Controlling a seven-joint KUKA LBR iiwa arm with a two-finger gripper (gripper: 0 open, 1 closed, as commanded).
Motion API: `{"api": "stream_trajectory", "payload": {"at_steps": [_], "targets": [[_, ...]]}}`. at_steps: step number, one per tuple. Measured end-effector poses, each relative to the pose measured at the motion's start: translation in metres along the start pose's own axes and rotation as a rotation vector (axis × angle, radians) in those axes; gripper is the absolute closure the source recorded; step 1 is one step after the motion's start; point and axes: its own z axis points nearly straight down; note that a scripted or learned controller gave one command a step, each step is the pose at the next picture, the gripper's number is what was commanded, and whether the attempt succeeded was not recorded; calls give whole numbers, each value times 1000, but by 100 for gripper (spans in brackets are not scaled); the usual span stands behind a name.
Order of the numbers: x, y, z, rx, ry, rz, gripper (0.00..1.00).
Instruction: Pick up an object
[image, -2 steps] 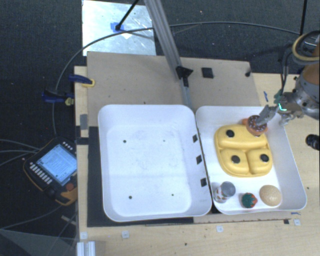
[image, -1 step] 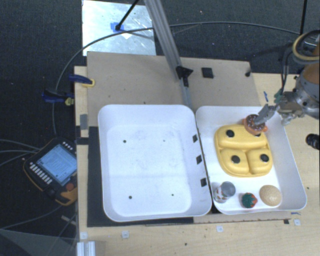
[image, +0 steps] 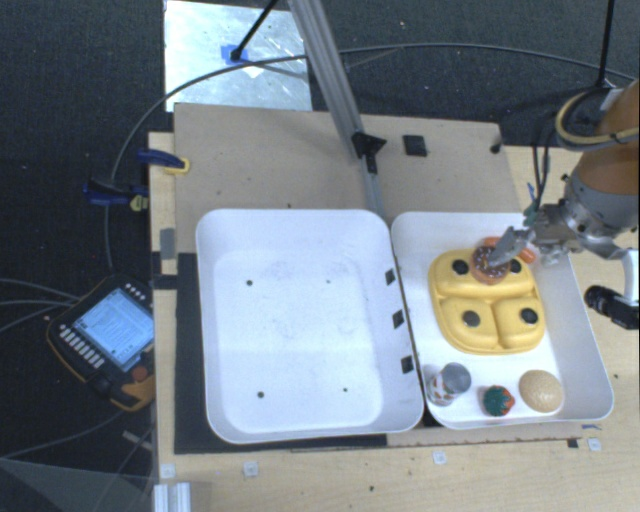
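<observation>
Two white bins side by side on the tabletop (image: 300, 160): left bin (image: 215, 300) at 9 o'clock, right bin (image: 590, 380) at 3 o'clock. Yellow tray (image: 470, 335) with dark dimples lying in the right bin's upper half. Brown ring-shaped object (image: 487, 263) resting on the tray's 12 o'clock edge. Claw (image: 512, 246) reaching in from 3 o'clock, tip right at the ring. Cannot tell how wide the claw stands, nor whether it grips anything. Along the bin's 6 o'clock edge: grey-capped item (image: 450, 381), green-and-red ball (image: 498, 400), beige egg shape (image: 540, 390).
</observation>
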Motion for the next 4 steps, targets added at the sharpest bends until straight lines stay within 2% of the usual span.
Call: {"api": "stream_trajectory", "payload": {"at_steps": [1, 2, 3, 4], "targets": [[6, 7, 58, 1, 0, -1, 0], [7, 11, 72, -16, -1, -2, 0], [8, 13, 60, -23, 2, -2, 100], [6, 14, -5, -11, -3, 0, 100]]}}
